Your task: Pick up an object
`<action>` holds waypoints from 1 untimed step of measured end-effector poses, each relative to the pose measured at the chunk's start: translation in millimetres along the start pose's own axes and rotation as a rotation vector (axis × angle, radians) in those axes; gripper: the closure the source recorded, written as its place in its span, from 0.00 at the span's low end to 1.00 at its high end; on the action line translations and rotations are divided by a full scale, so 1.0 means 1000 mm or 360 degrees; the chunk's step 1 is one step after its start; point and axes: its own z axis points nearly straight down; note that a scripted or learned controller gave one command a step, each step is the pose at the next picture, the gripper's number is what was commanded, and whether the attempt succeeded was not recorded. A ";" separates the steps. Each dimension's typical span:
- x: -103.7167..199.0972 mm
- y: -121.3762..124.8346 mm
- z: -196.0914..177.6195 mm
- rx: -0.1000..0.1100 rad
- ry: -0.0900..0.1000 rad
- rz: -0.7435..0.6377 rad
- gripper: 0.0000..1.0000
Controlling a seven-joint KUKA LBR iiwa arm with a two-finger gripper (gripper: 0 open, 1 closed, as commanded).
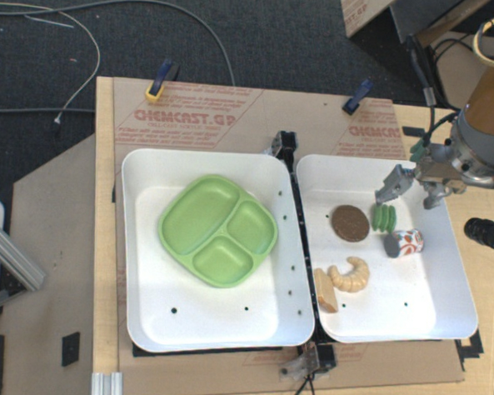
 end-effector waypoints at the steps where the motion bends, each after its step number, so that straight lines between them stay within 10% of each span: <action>1: 0.000 0.002 -0.006 -0.0019 -0.0003 -0.0004 0.00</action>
